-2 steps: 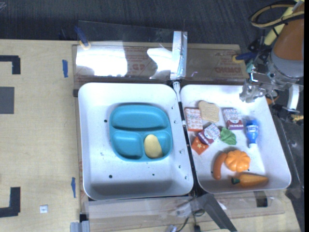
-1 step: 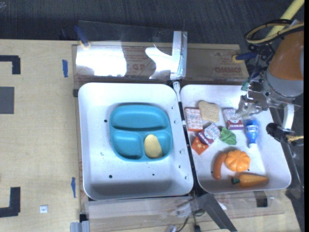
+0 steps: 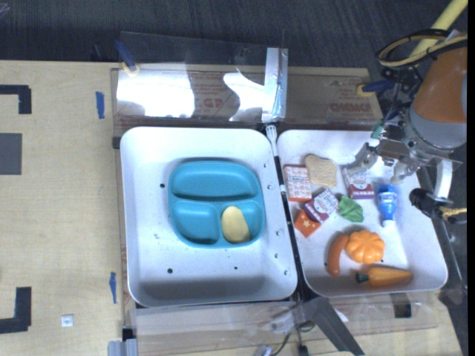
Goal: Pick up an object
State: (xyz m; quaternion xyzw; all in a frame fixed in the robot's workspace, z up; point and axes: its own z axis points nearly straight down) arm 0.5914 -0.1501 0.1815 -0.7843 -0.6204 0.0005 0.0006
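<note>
Toward three o'clock in the right bin (image 3: 434, 262), the gripper (image 3: 381, 156), whose grip state I cannot tell, hangs above a small carton (image 3: 361, 185) that looks light, stiff and best taken across its flat sides

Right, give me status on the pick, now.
Gripper low over right bin, nothing seen held. Red-white packet just below it. Blue tube and bread slice crowd close.
</note>
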